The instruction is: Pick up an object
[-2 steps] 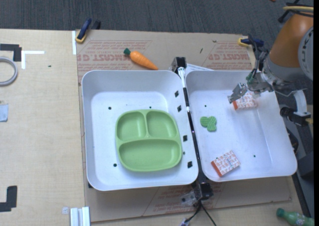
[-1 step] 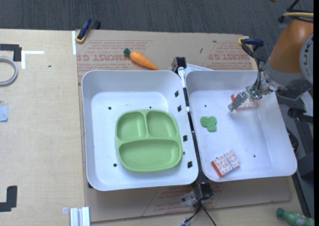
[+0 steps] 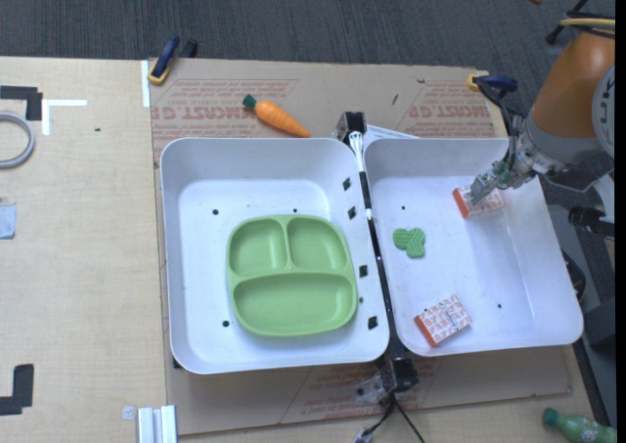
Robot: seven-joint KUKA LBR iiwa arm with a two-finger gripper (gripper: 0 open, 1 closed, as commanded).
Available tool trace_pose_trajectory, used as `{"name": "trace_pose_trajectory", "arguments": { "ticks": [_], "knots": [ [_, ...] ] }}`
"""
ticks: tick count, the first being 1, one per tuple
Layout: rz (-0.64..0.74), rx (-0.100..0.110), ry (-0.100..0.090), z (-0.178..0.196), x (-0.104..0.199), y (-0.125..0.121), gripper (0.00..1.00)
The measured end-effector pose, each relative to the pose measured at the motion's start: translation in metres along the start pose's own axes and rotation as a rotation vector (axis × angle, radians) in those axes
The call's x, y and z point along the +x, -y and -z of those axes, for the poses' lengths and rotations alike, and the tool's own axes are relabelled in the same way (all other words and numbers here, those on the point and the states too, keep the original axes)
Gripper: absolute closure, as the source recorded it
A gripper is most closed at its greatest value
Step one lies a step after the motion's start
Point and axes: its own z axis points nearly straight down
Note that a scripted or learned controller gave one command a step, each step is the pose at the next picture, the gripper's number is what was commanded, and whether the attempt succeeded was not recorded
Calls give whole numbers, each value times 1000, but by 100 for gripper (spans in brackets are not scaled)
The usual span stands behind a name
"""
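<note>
Hovering at the right of the frame, the gripper (image 3: 486, 190) sits over a small orange-edged packet (image 3: 468, 201) in the right bin (image 3: 548, 314); you can't tell whether it's clamped. A similar box (image 3: 442, 320) lies lower down, near green pieces (image 3: 410, 241).

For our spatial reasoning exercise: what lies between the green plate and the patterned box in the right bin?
In the camera view, the bins' adjoining walls separate the green plate from the patterned box.
</note>
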Motion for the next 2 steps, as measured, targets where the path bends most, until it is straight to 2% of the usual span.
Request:
{"name": "trace_pose_trajectory", "arguments": {
  "ticks": [1,2],
  "knots": [
    [-459,13,-10,85,121,-12,100],
    [-460,13,-10,85,121,-12,0]
  ]
}}
